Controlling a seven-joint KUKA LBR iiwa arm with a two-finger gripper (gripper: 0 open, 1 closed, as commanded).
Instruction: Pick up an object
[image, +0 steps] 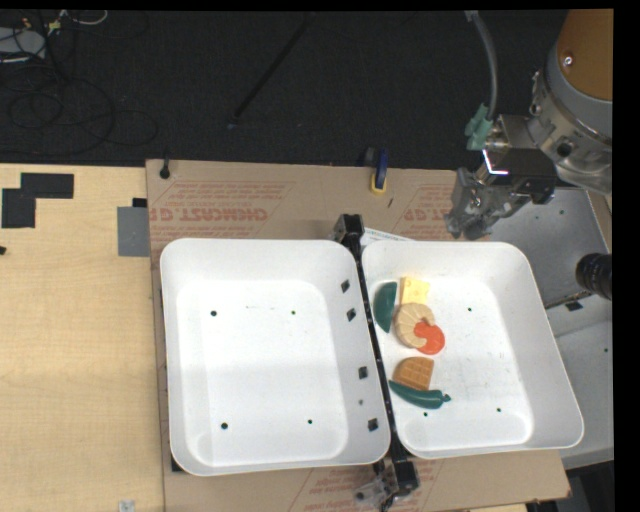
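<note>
Several small toy foods lie in the right bin (520, 400), close to its left wall. A dark green curved piece (384, 306) sits beside a yellow block (414, 291). Below them a tan round piece (410, 323) touches an orange-red curl (431, 339). Further down, a brown waffle-like piece (413, 373) rests above a teal pepper shape (420, 396). My gripper (470, 222) hangs above the far rim of the right bin, up and to the right of the toys, with nothing visible between its fingers.
The left bin (260, 350) stands beside the right one, with black clips along the shared edge (362, 340). A blue and yellow clamp (379, 172) sits on the board behind the bins. Cables lie on the dark floor at the back.
</note>
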